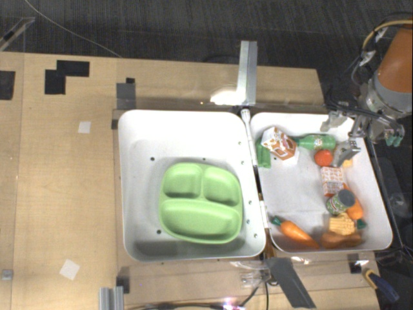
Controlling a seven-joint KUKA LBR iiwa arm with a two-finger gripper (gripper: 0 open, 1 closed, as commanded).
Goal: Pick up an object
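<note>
The right bin [293, 186] holds several small items. A green bottle [315, 141] lies near its far side, with a red tomato [324, 157] just in front of it. A small printed carton [279, 143] lies to the left beside a green packet [263, 155]. A patterned box [332, 177], a can [338, 203] and an orange ball [354, 211] line the right side. A carrot [294, 230], a yellow cracker piece [341, 225] and a brown sausage [339, 239] lie along the front. My gripper [346, 148] hangs over the bin's far right corner, just right of the tomato and bottle, with nothing visibly held.
In the left bin [139, 173] sits a green divided plate [201, 202]. A metal post [248, 76] rises behind the wall between the bins. The arm's orange band [395, 66] and cables lie at the right edge.
</note>
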